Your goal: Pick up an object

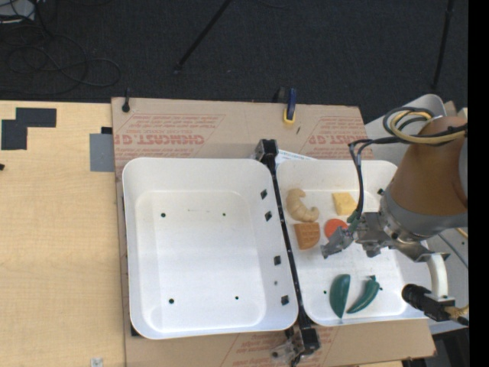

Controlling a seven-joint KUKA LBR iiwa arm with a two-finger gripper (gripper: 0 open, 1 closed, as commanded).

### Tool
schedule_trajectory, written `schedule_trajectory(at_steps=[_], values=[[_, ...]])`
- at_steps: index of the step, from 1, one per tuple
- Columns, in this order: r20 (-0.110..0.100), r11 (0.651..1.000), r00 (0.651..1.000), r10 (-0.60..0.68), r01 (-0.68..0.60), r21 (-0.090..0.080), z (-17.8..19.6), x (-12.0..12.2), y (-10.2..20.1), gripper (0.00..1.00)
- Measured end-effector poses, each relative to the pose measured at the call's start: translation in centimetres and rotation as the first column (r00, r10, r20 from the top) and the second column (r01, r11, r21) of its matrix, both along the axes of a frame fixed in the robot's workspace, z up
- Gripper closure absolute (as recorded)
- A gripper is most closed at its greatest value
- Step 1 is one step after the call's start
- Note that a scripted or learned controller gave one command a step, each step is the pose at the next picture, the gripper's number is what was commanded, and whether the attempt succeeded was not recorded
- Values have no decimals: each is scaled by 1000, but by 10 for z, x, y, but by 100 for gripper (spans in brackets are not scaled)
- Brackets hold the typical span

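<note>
Reaching in over the right bin (367, 176), the grey arm with its orange-brown band carries the end effector (341, 239) low among the objects, its dark metal tip just beside a round red-orange piece (334, 226); whether it is apart or together cannot be told. Against the black divider (280, 232) between the two smooth white plastic bins lie a curved tan piece (301, 205), arched like a croissant, and below it a blocky orange-brown chunk (307, 235). A yellow wedge (344, 202) sits farther from the divider. Near the front rim, two glossy green pepper-shaped pieces (351, 293) lie side by side, long axes tilted, narrow ends toward the rim.
</note>
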State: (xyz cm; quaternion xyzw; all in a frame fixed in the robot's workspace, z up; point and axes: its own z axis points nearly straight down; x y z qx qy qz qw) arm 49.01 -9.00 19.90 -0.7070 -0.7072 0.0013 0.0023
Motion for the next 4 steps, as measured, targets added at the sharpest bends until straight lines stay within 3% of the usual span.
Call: schedule_trajectory(at_steps=[1, 2, 3, 4], values=[[0, 1000, 1000, -1, 1, -3, -97, 78, -59, 0], [0, 1000, 1000, -8, 8, 0, -82, 76, -59, 100], [4, 1000, 1000, 1, -1, -3, -110, 82, -15, 100], [9, 1000, 1000, -3, 4, -14, -109, 82, -21, 0]])
